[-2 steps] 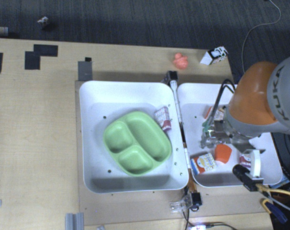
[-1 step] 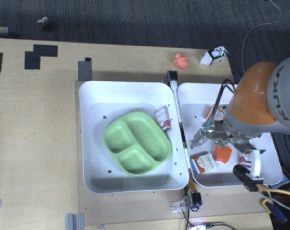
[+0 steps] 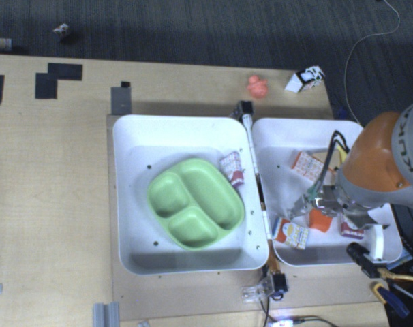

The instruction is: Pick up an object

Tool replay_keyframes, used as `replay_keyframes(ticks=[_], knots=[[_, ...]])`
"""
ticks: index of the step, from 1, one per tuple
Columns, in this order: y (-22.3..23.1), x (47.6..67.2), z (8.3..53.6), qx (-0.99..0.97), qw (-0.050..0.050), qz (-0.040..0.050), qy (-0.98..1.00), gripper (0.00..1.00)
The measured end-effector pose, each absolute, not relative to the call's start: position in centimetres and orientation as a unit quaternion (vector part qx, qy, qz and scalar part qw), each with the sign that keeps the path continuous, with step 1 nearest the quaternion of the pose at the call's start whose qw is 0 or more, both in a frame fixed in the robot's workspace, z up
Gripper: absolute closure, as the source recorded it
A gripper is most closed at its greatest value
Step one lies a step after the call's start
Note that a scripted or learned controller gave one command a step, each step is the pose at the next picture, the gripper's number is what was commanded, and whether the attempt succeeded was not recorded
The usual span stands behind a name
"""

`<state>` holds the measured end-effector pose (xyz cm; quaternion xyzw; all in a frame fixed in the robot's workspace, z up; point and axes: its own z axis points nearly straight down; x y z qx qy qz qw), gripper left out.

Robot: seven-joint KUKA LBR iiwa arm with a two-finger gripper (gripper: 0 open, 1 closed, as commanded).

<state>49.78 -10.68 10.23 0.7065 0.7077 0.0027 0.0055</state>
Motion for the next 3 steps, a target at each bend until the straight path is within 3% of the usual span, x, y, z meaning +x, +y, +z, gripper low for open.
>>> replay_keyframes(ticks=[1, 2, 3], knots=[[-10.7, 50.0, 11.4, 0.706, 0.009, 0.0043, 0.708, 1.00], [-5.5, 56.1, 20.3, 0.705, 0.001, 0.0021, 0.709, 1.00], [-5.5, 56.0, 20.3, 0.705, 0.001, 0.0011, 0.709, 0.00]])
